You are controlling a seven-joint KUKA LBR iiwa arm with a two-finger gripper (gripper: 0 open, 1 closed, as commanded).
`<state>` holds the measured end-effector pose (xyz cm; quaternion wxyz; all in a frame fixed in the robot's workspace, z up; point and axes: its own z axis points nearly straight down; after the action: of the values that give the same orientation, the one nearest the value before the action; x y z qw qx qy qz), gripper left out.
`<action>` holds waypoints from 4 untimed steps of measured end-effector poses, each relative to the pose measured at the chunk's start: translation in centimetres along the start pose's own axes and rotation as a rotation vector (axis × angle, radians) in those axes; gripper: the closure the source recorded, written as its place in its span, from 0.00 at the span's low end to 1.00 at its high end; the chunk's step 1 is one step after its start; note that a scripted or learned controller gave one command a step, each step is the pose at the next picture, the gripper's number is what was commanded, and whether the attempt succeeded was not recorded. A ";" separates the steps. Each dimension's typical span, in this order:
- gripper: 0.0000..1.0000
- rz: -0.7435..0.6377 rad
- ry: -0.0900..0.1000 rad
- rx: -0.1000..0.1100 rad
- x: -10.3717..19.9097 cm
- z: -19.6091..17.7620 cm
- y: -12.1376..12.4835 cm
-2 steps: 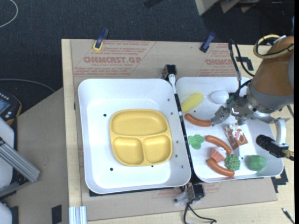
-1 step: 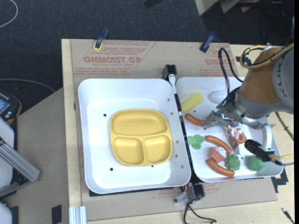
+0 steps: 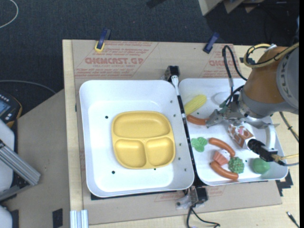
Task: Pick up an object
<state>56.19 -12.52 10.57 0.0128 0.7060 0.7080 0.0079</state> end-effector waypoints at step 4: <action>1.00 -0.003 0.007 0.024 4.8 -13.2 2.6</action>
<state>58.35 -7.61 23.79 0.0020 0.7051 0.7091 0.0017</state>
